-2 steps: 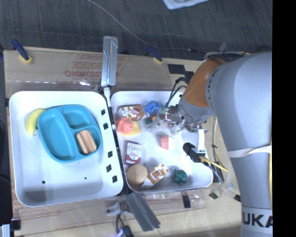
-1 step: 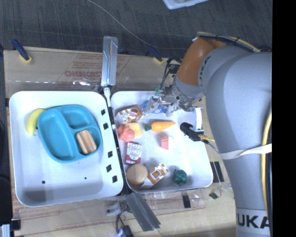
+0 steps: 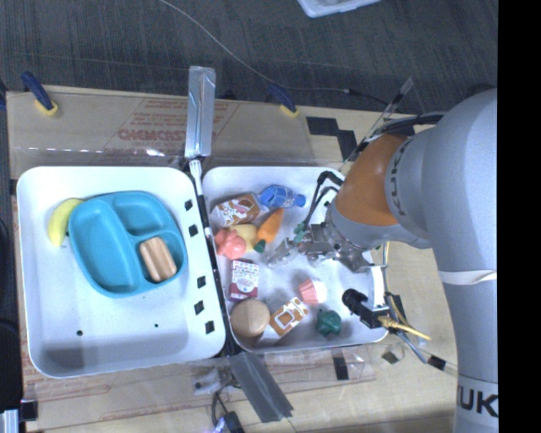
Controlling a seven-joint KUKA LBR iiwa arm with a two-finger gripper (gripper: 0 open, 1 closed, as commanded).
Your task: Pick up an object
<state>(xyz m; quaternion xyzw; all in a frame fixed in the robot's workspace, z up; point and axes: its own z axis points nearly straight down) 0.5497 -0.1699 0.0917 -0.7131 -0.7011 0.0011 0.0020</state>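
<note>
Where gripper (image 3: 292, 247) dips into right bin (image 3: 365, 337) beside carrot (image 3: 270, 225), finger spread cannot be told; wrist partly hidden by arm.

The arm (image 3: 439, 203) covers the right side of the right bin (image 3: 254, 176), hiding that bin's right wall and whatever lies beneath its wrist. The gripper (image 3: 292, 245) is a tangle of metal parts, too small and blurred to tell how its fingers stand. A banana (image 3: 57, 221) in the left bin (image 3: 34, 279) is partly hidden under the rim of the blue tray (image 3: 110, 228). The printing on the small red carton (image 3: 244, 280) is too small to read. A white thing (image 3: 334, 7) is cut off by the top edge
</note>
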